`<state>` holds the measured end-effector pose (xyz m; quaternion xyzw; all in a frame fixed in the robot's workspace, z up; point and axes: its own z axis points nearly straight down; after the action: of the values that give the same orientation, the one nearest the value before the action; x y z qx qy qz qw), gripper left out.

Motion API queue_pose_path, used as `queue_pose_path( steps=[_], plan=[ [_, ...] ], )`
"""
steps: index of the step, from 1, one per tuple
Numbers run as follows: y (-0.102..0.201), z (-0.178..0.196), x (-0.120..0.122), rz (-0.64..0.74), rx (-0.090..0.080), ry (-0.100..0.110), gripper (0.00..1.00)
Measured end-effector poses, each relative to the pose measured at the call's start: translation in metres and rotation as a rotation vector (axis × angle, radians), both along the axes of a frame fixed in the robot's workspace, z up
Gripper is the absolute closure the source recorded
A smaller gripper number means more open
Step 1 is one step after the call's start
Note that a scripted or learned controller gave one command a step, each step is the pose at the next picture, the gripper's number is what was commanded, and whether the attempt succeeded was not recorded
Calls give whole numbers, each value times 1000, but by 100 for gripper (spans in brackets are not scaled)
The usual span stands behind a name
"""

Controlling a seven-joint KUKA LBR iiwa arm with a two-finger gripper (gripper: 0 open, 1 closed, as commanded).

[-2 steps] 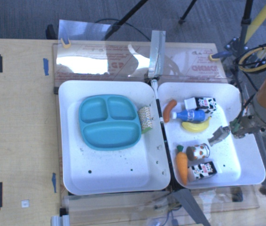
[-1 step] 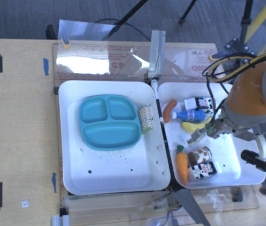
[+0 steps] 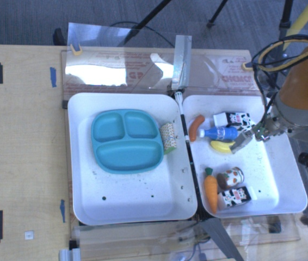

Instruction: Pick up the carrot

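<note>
The carrot (image 3: 211, 193), orange with a green top, lies lengthwise in the right bin (image 3: 284, 189) near its front left corner, close against the bin's left wall. My gripper (image 3: 242, 141) hangs over the middle of the same bin, behind and to the right of the carrot, right beside a yellow banana (image 3: 221, 147). A clear gap separates the gripper from the carrot, and nothing shows in its grasp.
Around the gripper lie a blue bottle (image 3: 222, 133), a red sausage (image 3: 196, 127) and a cow-patterned box (image 3: 235, 118). A round toy (image 3: 232, 176) and a second cow-patterned box (image 3: 235, 196) sit right beside the carrot. The left bin (image 3: 127, 200) holds a blue divided plate (image 3: 127, 140) and a small patterned item (image 3: 168, 137).
</note>
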<state>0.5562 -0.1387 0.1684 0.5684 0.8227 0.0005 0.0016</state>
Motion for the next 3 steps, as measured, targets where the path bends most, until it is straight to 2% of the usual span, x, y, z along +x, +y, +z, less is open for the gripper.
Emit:
queue_pose_path(
  steps=[1,2,3],
  plan=[
    [17,-63,-44,68,1,3,0],
    [17,-53,-44,65,1,0,100],
    [17,-53,-44,66,1,1,0]
  ],
)
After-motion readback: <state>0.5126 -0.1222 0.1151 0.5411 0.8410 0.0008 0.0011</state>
